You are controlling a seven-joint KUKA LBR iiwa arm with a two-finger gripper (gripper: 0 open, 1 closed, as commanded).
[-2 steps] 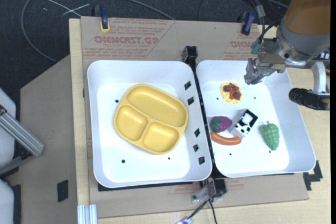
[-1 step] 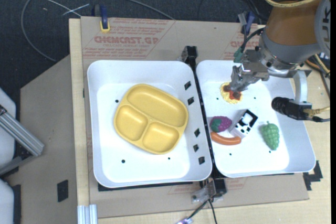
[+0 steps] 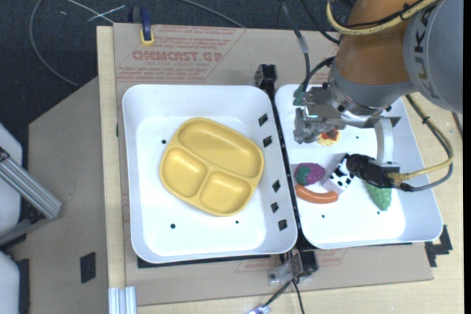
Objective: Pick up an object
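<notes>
Reaching in from the right, the arm (image 3: 383, 33) hangs its gripper (image 3: 313, 130) low over the upper left part of the right bin (image 3: 419, 220), a placement that reads as a descent toward one of the small toys scattered there; whether the jaws are parted or clamped cannot be told, since the wrist hides most of them from above. Just beside the gripper, to its right, a small red and yellow item (image 3: 329, 134) peeks out, too covered to identify, and nothing can be seen gripped. Below the gripper lie the likelier candidates: a purple toy (image 3: 310, 173), and just under that an orange sausage-shaped piece (image 3: 317, 195) whose long axis runs roughly left to right with a slight downward tilt toward the right; a black and white cube (image 3: 339, 177) sits touching or nearly touching the sausage's right end. Further right of the gripper and lower, a green toy (image 3: 381, 195) lies with its long axis running up and down, its narrower tip pointing toward the bin's near edge. To the gripper's left, across the divider, the left bin (image 3: 140, 224) holds a yellow divided plate (image 3: 212, 165), set flat and well apart from the toys; the pick looks not yet made
</notes>
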